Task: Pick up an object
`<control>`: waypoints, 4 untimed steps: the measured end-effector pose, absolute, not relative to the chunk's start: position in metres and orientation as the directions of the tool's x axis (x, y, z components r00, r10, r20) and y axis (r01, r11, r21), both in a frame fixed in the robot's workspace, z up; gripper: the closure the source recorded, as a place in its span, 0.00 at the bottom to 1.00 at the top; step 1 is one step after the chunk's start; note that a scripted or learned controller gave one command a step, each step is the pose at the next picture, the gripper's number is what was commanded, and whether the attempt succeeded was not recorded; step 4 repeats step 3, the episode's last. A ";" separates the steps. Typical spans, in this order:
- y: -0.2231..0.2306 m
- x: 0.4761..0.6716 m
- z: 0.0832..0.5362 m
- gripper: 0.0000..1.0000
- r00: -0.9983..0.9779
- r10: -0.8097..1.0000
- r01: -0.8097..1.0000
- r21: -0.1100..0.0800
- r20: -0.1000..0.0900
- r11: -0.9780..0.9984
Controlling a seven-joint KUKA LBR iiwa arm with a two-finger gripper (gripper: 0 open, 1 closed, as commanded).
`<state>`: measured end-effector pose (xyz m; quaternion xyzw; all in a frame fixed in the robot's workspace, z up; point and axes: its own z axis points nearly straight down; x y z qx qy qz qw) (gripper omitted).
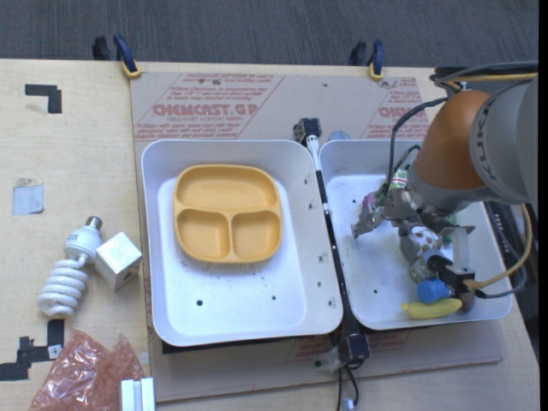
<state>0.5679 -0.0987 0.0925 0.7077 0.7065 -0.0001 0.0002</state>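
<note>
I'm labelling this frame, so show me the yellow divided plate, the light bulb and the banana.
Yellow divided plate point(228, 197): camera view, top compartment floor.
Light bulb point(64, 282): camera view, white spiral glass.
Banana point(435, 309): camera view, middle of the peel.

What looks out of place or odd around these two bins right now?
A spiral light bulb and a small white cube lie on the bench left of the left bin, outside both bins. Reddish crinkled plastic sits at the bottom-left corner. Nothing looks spilled.
</note>
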 end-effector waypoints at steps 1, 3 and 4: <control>-0.162 0.517 0.093 0.00 0.001 1.000 1.000 0.001 0.000 -0.001; -0.116 0.525 0.261 1.00 -0.001 1.000 1.000 0.003 -0.002 0.001; -0.116 0.525 0.261 1.00 -0.001 1.000 1.000 0.003 -0.002 0.001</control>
